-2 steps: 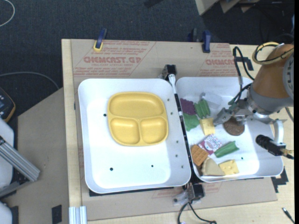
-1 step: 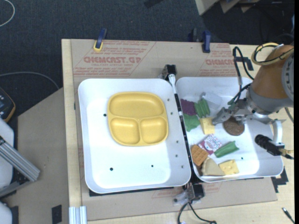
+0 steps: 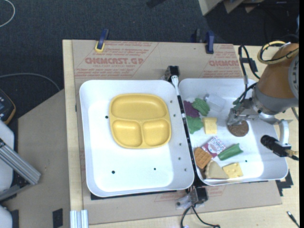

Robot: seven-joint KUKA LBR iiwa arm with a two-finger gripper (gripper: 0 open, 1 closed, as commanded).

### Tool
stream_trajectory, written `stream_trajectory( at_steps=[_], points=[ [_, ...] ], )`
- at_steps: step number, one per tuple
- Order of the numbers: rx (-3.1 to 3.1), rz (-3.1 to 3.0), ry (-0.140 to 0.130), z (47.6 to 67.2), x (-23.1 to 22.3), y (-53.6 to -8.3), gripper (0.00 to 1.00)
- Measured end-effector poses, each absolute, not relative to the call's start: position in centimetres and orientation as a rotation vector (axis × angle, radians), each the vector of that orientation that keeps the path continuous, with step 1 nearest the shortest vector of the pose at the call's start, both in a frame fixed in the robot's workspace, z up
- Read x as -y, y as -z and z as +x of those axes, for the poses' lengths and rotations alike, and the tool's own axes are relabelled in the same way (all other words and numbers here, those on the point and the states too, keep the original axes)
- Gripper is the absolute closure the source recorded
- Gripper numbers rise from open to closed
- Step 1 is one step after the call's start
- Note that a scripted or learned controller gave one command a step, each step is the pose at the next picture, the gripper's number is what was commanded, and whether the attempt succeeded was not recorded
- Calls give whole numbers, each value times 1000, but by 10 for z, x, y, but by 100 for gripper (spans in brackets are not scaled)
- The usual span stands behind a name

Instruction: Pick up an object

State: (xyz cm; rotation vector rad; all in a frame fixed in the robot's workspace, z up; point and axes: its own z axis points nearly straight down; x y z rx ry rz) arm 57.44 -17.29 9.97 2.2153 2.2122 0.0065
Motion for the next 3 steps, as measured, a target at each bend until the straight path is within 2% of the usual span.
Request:
stream_trajectory(
  at_steps=[2,3],
  points=[
    [-2216,2216,-4,589,192,-209,100],
    [-2218,2217,-3,590,193,-226,100]
  ],
)
